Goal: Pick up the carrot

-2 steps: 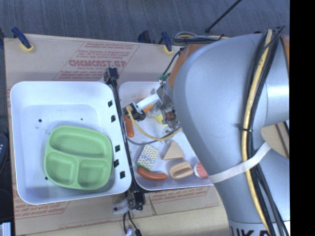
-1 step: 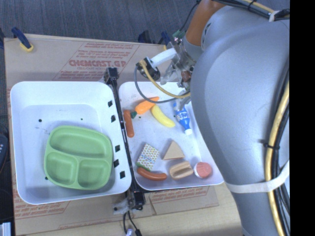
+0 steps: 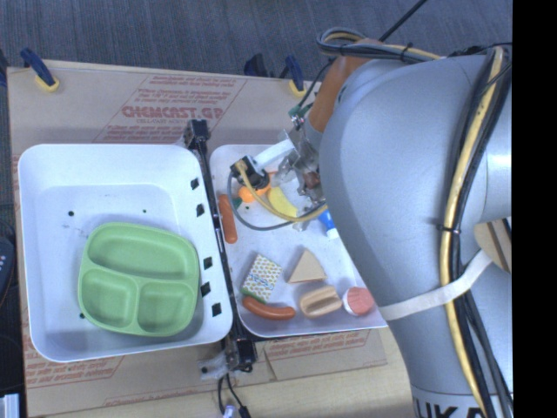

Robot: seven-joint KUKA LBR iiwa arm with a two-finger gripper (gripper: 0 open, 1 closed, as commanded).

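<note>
Carrot [image 3: 228, 219]: lying lengthwise in the right bin [image 3: 283, 246], tight along its left wall, next to the divide between the two bins. Probably awkward to grasp, given how close that wall is.

Gripper [image 3: 300, 179]: hanging low over the far end of the same bin, near the carrot's upper tip but apart from it. Poised above a yellow piece [image 3: 283, 204] and a small orange piece [image 3: 246, 196]. Open or closed, cannot tell; nothing seen held.

Also in the right bin: blue piece [image 3: 328, 225], patterned square [image 3: 262, 277], tan wedge [image 3: 306, 267], bun [image 3: 320, 300], red round [image 3: 359, 300], reddish sausage [image 3: 268, 308].

Left bin [image 3: 104, 190]: holding a green divided plate [image 3: 137, 279].
</note>
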